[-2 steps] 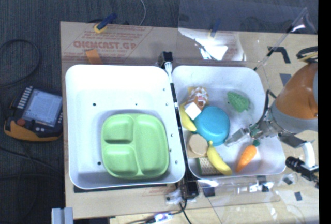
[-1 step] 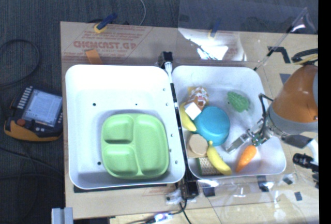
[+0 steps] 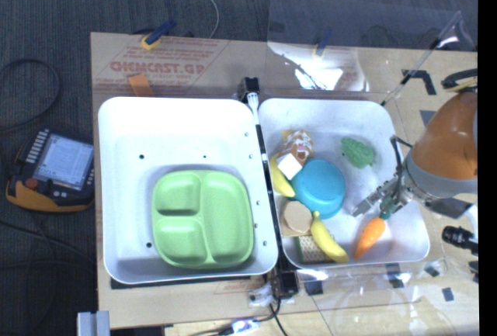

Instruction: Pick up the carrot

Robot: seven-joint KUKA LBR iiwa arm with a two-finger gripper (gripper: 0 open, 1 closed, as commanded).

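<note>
Camera view: the carrot (image 3: 371,237) lies in the right bin (image 3: 404,253), toward its near right corner, just right of the banana (image 3: 327,240) and nearer than the blue bowl (image 3: 321,188). Its long axis runs at a slant, the green-topped end pointing up toward the far right and the orange tip down toward the near left. The hand (image 3: 380,201) hangs just beyond that green end, a little far and right of the carrot's middle, so the carrot lies toward the near side and slightly left of it. The metal fingers are a tangle of thin grey parts at this size, and I cannot tell whether they stand apart or together; nothing is plainly held between them. The carrot looks to be resting on the bin floor. By my judgement the coming move turns on bringing the hand toward the near-left along the carrot, and closing across its slanted length rather than along it.
</note>
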